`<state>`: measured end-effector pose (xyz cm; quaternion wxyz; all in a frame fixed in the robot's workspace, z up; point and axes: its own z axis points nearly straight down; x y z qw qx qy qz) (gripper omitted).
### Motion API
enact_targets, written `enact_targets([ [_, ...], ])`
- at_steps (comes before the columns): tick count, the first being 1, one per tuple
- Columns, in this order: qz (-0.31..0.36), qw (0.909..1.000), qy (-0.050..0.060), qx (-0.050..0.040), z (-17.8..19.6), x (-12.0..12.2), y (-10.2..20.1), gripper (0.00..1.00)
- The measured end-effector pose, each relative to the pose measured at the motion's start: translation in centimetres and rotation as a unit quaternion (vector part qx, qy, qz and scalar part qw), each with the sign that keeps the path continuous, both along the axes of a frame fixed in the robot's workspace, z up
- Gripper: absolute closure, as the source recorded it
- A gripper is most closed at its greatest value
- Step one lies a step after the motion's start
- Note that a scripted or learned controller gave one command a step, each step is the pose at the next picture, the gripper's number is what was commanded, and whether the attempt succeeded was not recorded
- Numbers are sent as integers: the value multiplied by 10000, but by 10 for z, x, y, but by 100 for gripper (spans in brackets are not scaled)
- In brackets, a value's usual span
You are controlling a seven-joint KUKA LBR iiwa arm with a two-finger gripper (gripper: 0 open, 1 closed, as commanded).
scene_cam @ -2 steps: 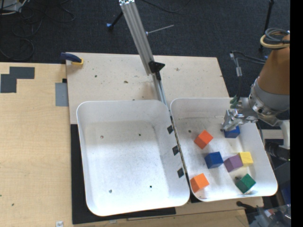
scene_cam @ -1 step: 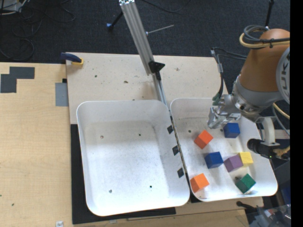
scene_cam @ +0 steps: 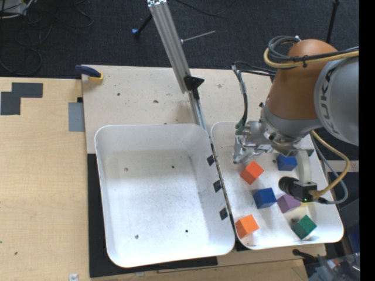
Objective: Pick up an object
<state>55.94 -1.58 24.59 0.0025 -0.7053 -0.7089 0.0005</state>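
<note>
Your two-finger metal gripper (scene_cam: 245, 152) hangs over the right shallow white plastic bin (scene_cam: 334, 230), just above the upper orange cube (scene_cam: 252, 172); you cannot tell how it stands, and nothing visibly sits in it. Crowding that cube are a dark blue cube (scene_cam: 264, 197), a purple block (scene_cam: 288, 203), a green cube (scene_cam: 304, 226), a lower orange cube (scene_cam: 246, 225) and a blue block (scene_cam: 286, 162) under the arm's wrist
</note>
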Motion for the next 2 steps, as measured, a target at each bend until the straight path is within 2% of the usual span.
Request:
enact_targets([
  [1, -7, 10000, -2, -7, -8, 10, 46, 100],
  [2, -9, 10000, -7, -15, -4, 9, 101, 100],
])
